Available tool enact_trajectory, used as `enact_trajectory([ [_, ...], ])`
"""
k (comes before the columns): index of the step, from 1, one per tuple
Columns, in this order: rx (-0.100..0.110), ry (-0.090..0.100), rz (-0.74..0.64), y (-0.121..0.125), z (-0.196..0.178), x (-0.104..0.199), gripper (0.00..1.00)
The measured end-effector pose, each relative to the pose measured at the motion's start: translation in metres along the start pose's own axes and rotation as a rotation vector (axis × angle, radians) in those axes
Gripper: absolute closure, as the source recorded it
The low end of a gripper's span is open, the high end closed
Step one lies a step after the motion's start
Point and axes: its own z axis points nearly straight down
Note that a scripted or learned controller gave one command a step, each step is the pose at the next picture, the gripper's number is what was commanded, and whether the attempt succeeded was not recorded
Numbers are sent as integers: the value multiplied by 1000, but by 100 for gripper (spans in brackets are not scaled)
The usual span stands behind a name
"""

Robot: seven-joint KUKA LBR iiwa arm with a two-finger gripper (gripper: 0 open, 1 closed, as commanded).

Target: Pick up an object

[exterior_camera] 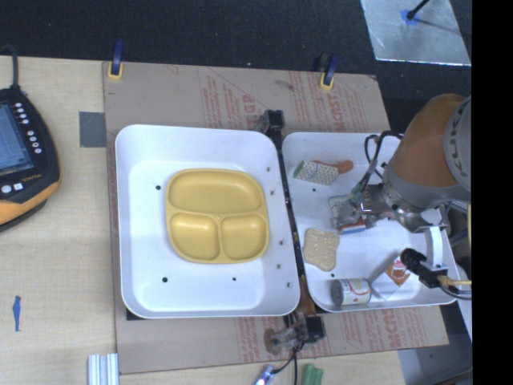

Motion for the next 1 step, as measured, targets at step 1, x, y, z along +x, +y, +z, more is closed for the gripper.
enact_trajectory([
  [1, -4, 3, 4, 59, -91, 81, 100],
])
